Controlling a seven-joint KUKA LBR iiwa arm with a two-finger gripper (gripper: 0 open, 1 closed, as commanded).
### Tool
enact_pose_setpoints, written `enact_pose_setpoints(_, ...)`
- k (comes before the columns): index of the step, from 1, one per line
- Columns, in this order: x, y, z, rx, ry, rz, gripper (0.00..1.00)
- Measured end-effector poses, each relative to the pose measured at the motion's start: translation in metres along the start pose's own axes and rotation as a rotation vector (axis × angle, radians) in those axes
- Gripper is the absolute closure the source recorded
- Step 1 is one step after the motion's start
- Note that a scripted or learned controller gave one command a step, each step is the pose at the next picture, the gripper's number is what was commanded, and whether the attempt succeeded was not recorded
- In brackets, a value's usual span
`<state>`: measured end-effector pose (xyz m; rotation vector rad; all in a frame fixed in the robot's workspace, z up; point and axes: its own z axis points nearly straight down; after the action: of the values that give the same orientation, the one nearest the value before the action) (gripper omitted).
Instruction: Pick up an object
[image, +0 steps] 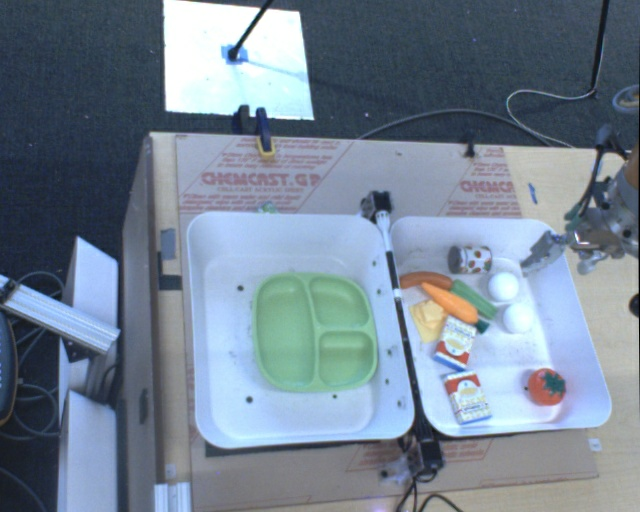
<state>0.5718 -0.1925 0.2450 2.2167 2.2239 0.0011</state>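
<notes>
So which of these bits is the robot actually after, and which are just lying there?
Job: gripper; right bin with carrot, two eggs, tomato, small cartons, can.
Lying about: green tray, left bin, blue clamp.

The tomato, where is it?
The tomato sits in the right bin's near right corner, just right of a small carton.

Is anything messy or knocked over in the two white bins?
Nothing looks spilled or broken. The green tray lies flat in the left bin. In the right bin a small can lies on its side, and the carrot, two eggs and little boxes sit jumbled close together.
</notes>
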Motion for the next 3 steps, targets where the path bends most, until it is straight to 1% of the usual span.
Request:
enact_pose_setpoints(1,0.017,0.033,0.159,-0.004,-0.001,-0.001,0.0)
enact_pose_setpoints(2,0.047,0.091,0.16,-0.002,0.0,-0.002,0.0)
enact_pose_setpoints(3,0.046,0.093,0.147,-0.007,-0.002,-0.006,1.0)
